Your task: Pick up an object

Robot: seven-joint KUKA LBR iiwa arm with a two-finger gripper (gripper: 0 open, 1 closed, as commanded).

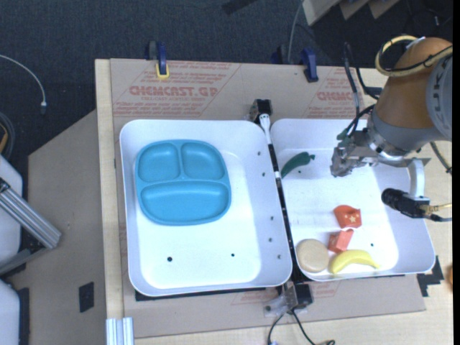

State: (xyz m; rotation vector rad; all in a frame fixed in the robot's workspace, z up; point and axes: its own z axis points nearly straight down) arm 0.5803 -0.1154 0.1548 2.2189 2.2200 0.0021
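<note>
Banana (pixel 352 262) sits at the front of the right bin (pixel 316 200), touching or nearly touching a beige round thing (pixel 312 256) and an orange-red block (pixel 341 241). A red piece (pixel 348 215) lies just behind that clump. Any of these would do for the pick, and so would the green piece (pixel 296 162), which sits alone at the back of the bin close to the wall shared with the left bin (pixel 208 254).

The gripper (pixel 343 162) hangs over the back of the right bin, just beside the green piece and well apart from the front clump. I honestly can't tell from this angle whether it's clenched or released, and I see nothing in it.

What could go wrong, as I see it:
- If it goes for the green piece, that one lies near the bin wall, so a slightly off descent could catch the wall or just nudge the piece aside.
- If it heads for the clump, the items are packed tight, so it could land across two of them, or squirt the curved banana out sideways.
- The red piece looks lumpy, so it could slip out of a pinch.

The blue divided plate (pixel 184 182) in the left bin is out of the way.
</note>
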